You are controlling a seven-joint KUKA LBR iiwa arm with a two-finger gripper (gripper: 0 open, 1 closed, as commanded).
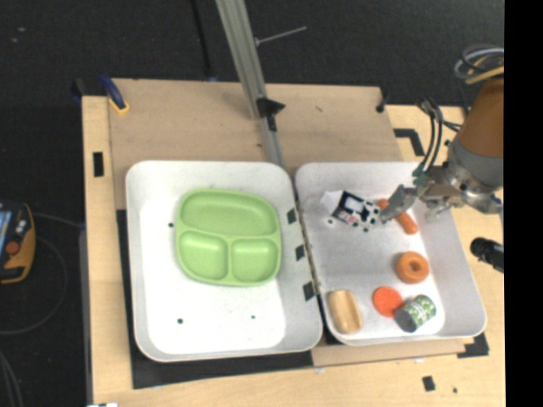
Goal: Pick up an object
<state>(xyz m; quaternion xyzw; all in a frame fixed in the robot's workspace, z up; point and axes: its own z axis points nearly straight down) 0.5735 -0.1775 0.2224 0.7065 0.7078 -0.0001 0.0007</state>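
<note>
The right bin [450,227] holds several objects. A black-and-white patterned item [353,209] lies near its upper middle. A small orange piece [409,222] lies just right of it. My gripper [395,203] reaches in from the right and hangs low between these two, at the patterned item's right end. An orange ring [412,266] sits lower right. Along the bin's front edge lie an orange-red disc [386,299], a green can [416,312] on its side and a tan roll [344,310].
The left bin [153,312] holds a light-green divided plate [229,237]. A grey metal post [246,58] slants up from the back between the bins. The arm's orange band [484,125] stands over the right bin's far right corner.
</note>
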